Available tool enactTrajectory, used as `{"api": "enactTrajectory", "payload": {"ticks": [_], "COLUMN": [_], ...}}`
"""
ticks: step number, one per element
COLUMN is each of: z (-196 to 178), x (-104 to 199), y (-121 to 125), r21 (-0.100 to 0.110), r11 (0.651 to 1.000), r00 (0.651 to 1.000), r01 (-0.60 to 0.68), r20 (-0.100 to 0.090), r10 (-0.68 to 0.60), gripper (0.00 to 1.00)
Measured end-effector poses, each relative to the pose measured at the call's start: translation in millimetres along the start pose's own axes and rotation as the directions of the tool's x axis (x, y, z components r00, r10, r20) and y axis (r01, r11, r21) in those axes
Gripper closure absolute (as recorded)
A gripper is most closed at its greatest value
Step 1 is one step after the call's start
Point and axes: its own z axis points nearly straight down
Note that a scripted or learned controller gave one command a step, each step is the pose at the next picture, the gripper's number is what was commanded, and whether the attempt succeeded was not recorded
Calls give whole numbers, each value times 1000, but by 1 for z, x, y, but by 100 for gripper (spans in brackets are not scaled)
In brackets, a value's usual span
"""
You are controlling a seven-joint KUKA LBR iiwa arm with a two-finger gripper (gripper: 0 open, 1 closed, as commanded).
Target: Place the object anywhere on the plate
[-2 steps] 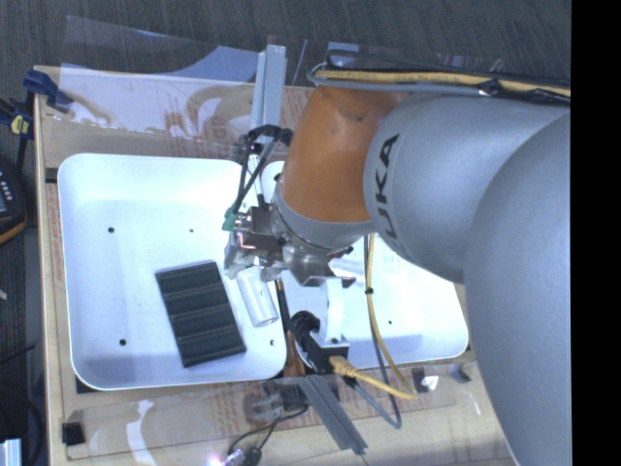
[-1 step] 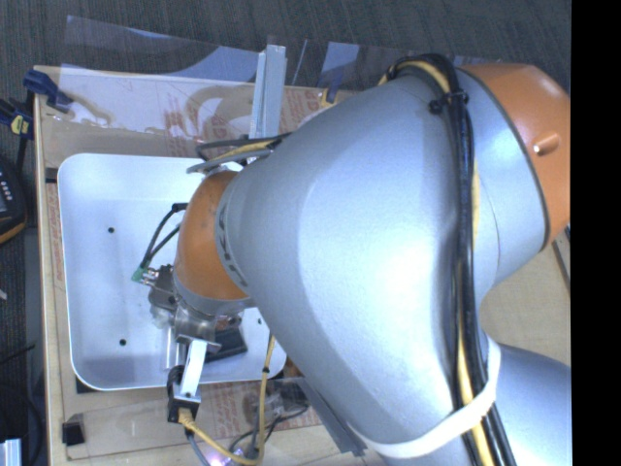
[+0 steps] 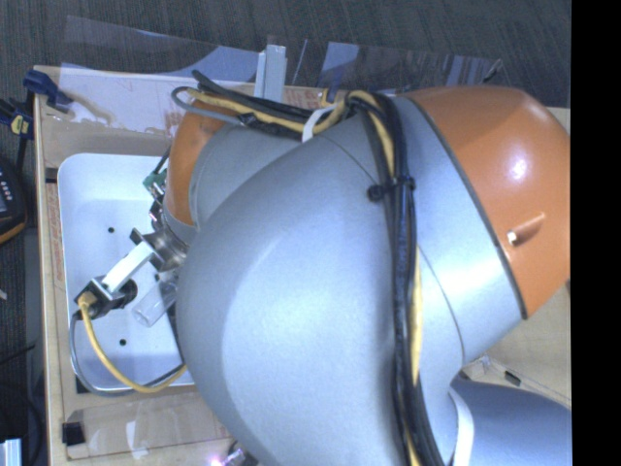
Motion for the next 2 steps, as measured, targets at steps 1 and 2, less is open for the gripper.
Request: {"api": "enactTrajectory", "payload": {"ticks": [1, 2], "z": [-36, -37], "x": [-16, 27], "y": [62, 57], "r21": [-4, -4], "r11": [951, 951], "r00": [951, 951], "r01": [-308, -309], "r20": [-6, -6], "r10": [308, 309], "gripper": [100, 100]}}
